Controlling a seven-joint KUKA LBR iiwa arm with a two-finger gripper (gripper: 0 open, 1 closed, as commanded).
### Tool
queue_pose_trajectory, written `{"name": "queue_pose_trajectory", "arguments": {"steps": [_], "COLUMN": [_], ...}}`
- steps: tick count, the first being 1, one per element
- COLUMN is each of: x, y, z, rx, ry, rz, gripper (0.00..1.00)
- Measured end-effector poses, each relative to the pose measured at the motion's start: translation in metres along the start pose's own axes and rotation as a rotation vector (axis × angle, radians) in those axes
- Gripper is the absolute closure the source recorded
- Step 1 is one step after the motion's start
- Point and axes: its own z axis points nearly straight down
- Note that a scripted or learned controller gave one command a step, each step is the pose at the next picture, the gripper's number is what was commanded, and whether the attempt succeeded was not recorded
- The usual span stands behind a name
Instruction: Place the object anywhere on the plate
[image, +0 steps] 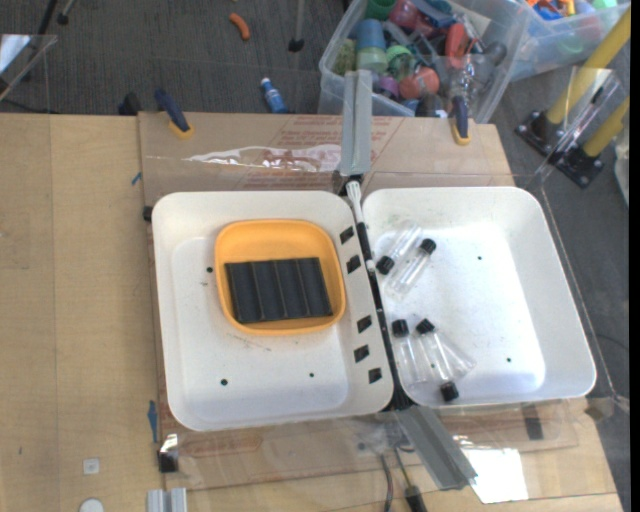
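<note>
Lying faint against the right bin (520, 300), clear tubes (410, 255) blur; black slab (278, 290) covers the plate (275, 240).

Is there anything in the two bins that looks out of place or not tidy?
Nothing looks spilled or broken. The clear plastic vials with black caps lie scattered at different angles in the right white bin, none upright. The black ridged block already lies flat on the orange square plate in the left white bin.
</note>
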Motion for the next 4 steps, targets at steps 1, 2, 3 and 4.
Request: {"name": "queue_pose_trajectory", "arguments": {"steps": [1, 2, 3, 4], "x": [0.0, -0.006, -0.008, -0.01], "y": [0.0, 0.002, 0.001, 0.001], "z": [0.001, 0.001, 0.001, 0.001], "rx": [-0.002, -0.006, -0.005, -0.004], "ry": [-0.001, -0.002, -0.002, 0.0], "rz": [-0.351, -0.519, -0.677, -0.894], "gripper": [1.0, 1.0, 1.0, 1.0]}}
